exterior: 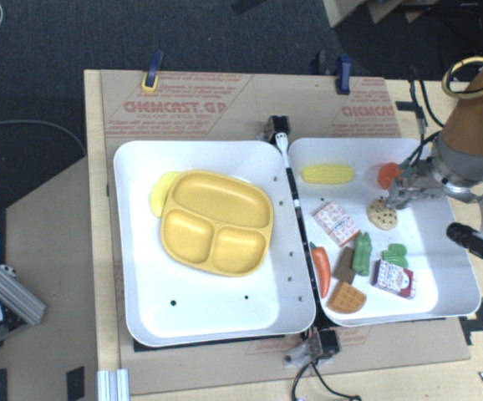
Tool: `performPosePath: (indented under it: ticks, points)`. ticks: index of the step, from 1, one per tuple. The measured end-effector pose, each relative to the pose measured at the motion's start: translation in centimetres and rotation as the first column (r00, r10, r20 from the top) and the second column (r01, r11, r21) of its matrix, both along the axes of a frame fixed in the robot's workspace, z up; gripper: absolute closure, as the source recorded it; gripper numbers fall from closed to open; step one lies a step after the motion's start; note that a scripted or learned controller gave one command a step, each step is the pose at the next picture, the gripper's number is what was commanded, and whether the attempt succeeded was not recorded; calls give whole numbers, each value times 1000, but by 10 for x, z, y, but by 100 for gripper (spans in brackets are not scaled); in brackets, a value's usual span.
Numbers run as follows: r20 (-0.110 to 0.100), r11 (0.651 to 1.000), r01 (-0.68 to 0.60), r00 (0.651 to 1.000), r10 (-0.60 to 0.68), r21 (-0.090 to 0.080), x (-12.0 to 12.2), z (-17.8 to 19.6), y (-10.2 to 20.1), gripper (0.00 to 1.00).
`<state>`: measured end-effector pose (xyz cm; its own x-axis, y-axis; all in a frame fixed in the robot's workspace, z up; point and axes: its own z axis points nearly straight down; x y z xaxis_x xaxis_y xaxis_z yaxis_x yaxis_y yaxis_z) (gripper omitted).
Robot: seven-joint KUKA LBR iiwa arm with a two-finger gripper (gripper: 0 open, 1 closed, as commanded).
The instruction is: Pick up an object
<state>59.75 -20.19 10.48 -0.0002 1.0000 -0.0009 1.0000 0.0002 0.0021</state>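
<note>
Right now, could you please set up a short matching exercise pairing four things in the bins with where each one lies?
Things:
1. yellow divided tray
2. corn cob
3. carrot
4. cookie

Places:
A. near corner of the right bin, by the divider
B. just below the gripper
C. left bin
D. far side of the right bin

Pairs: 1-C, 2-D, 3-A, 4-B
</note>
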Motion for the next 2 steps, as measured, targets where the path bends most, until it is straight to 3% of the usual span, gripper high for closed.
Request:
performPosePath:
  ticks: [2]
  points:
    - [6,1000,-1,1000,1,-3,9,115,5,100]
